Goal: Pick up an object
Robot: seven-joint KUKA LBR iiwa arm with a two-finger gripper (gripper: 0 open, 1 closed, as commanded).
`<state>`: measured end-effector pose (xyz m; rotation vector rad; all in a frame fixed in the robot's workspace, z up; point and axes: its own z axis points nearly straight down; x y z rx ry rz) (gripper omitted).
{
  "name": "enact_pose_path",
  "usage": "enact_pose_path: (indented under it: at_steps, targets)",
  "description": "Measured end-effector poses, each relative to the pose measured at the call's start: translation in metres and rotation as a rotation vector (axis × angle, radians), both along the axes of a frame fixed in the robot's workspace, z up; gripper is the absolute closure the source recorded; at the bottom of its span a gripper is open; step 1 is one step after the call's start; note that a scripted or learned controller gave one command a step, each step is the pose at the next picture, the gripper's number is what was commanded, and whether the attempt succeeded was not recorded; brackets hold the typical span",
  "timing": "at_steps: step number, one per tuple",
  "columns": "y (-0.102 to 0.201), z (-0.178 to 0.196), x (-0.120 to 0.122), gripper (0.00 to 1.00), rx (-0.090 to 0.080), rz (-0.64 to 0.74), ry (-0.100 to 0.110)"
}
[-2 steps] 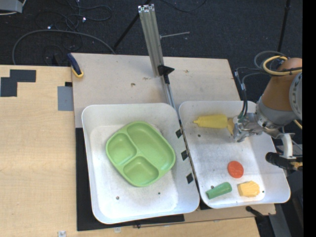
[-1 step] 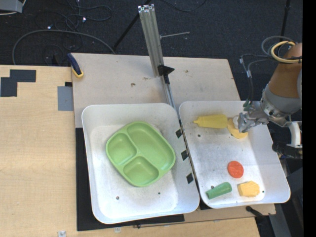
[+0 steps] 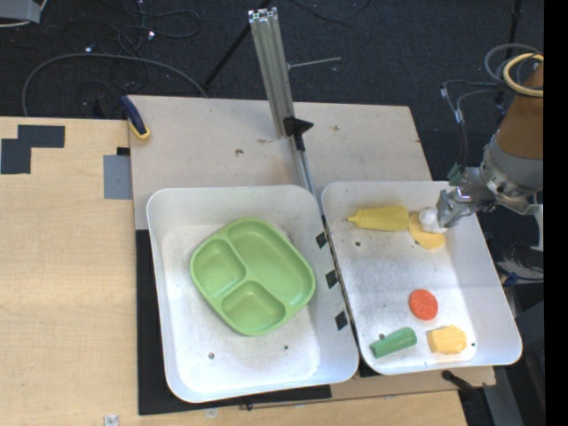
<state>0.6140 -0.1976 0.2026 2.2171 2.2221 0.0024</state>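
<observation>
Jaw state impossible to tell. Gripper (image 3: 451, 204) poised over right bin (image 3: 499, 327) upper right rim, beside yellow bottle (image 3: 383, 218). Open floor mid-bin; orange disc (image 3: 423, 304), green cylinder (image 3: 393, 342), yellow block (image 3: 447, 339) crowding lower right edge.

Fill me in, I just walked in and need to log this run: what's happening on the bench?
A grey robot arm reaches in from the right, its claw low over the far edge of the right bin, by a yellow bottle-like object and a small yellow piece. Nothing is visibly lifted. An orange disc, green cylinder and yellow block lie nearer the camera. The left bin holds a green divided tray.
</observation>
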Motion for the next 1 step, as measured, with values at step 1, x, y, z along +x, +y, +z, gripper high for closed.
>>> enact_pose_path:
  at_steps: [1]
  targets:
    - [-0.0066,0.0483,0.0075,1.00,-0.001,0.001,0.000]
